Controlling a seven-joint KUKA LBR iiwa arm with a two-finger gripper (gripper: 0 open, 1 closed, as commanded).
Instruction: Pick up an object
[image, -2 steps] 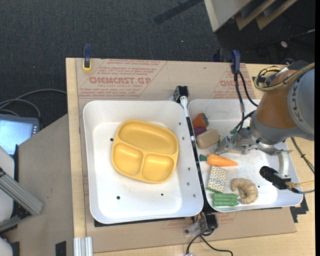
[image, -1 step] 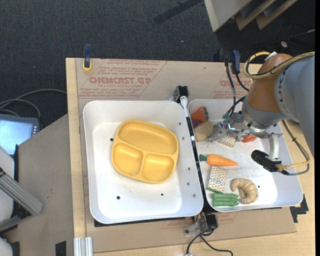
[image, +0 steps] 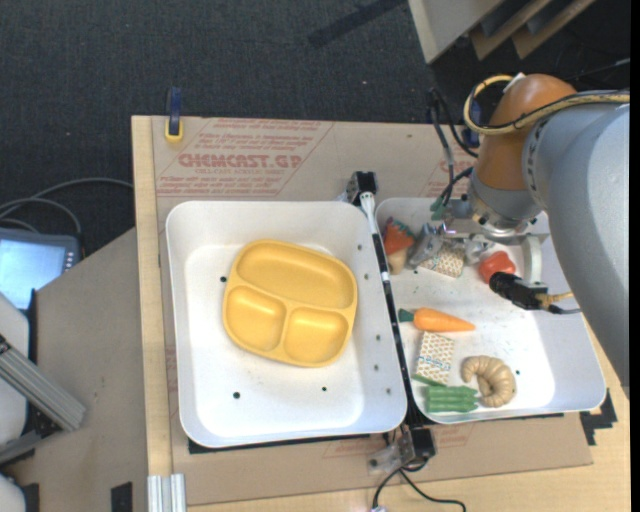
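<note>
The right bin (image: 570, 395) holds a scatter of small toy foods. Near its middle lies a carrot (image: 441, 320), orange with a green tip pointing toward the left bin. Just below the carrot sits a small patterned packet (image: 435, 356), white with coloured dots; its print is too small to read. Beside the packet, toward the bin's front edge, rests a tan croissant (image: 489, 379), and touching that a flat green pea pod (image: 447, 398). Above the carrot, toward the far wall, are an orange-red piece (image: 399, 240), a second speckled packet (image: 449, 264) and a red tomato-like piece (image: 496, 265).

The gripper (image: 433, 246) hangs low over the far end of this bin, above the carrot, right by the speckled packet and the orange-red piece. Whether it is open or closed, or has anything in its grasp, cannot be told from this angle. The grey arm (image: 585, 200) with its orange band (image: 525, 105) reaches in behind it.

The left bin (image: 190, 330), well across from the carrot, holds a yellow divided plate (image: 289, 302) with three compartments.

Both bins sit on a brown board (image: 240, 155) printed in red with "CHEMCAST GP"; the smaller lines beneath are not legible.
</note>
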